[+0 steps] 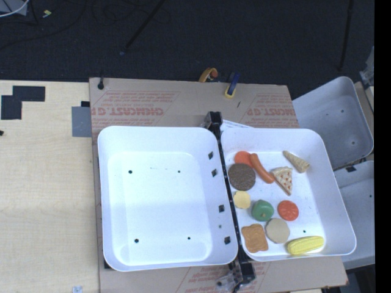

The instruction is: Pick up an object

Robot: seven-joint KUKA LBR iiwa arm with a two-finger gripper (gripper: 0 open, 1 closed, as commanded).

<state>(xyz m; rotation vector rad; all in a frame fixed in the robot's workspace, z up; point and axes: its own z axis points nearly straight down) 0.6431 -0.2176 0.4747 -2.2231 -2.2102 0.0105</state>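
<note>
The right white bin (333, 182) holds several toy food pieces. A dark brown round patty (242, 176) lies near its left wall, with an orange carrot (261, 168) and a red piece (242, 158) just behind it. A pizza slice (283, 179) and a pale cone (296, 161) sit toward the back right. A green pepper (263, 210), a red tomato (288, 210) and a small yellow piece (242, 199) occupy the middle. At the front lie a toast slice (254, 237), a beige disc (277, 230) and a yellow corn cob (305, 245).
The left white bin (104, 194) sits beside the right one, joined by a black clip strip (223, 188). Both rest on a cardboard sheet (153, 105) held by clamps (231, 85) at the back. A grey metal panel (336, 118) stands at the right.
</note>
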